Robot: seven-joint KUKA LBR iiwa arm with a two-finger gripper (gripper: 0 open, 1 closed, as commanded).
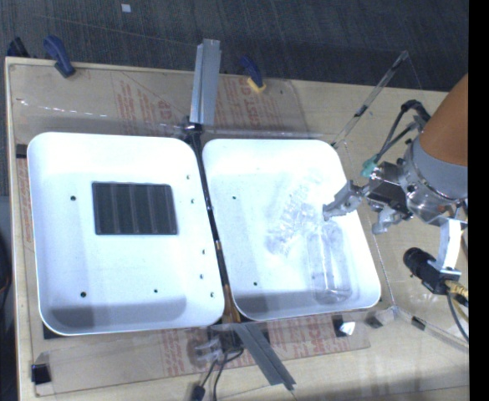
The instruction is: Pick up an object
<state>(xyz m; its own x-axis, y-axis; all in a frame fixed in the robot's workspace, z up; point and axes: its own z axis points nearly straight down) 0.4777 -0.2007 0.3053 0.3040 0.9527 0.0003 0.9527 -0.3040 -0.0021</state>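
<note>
Inside the right bin (227,224), two clear plastic objects lie against the white floor, hard to make out because they are see-through. A crinkled clear piece (290,215) sits near the middle of the bin, and a clear bottle-like item (328,266) lies just to its right, stretching toward the bin's near right corner. The two look close to touching, though their transparency makes contact impossible to confirm. At the bin's right rim, the gripper (338,207) reaches in from the right, its tip low over the bin just beside the crinkled piece; whether its jaws stand open or closed cannot be told from this angle, and nothing is visibly held between them. Behind it, the grey wrist (428,186) carries cables and fittings. The left bin (52,165) holds a dark ridged rectangular block (134,208), lying flat near its centre. Both bins rest side by side on a tan bench (353,115), with blue clamps (60,57) along its far edge.
</note>
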